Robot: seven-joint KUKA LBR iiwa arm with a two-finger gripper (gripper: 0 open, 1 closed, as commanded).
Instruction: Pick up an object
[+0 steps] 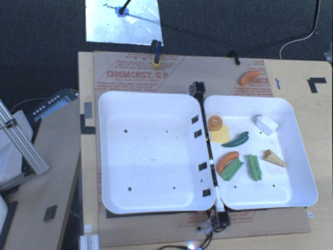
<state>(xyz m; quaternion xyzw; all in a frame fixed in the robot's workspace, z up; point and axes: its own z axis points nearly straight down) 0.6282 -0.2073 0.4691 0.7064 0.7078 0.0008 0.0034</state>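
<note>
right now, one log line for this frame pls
task: pick up an object | right bin: orange disc, yellow slice, green pepper, white block | orange piece on bench | nothing lifted

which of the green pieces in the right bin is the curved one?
The dark green pepper-shaped piece, beside the yellow square. The two lighter green pieces lower in the right bin are straight.

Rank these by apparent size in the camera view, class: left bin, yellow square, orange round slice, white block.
1. left bin
2. yellow square
3. white block and orange round slice look alike, so unranked.
</note>
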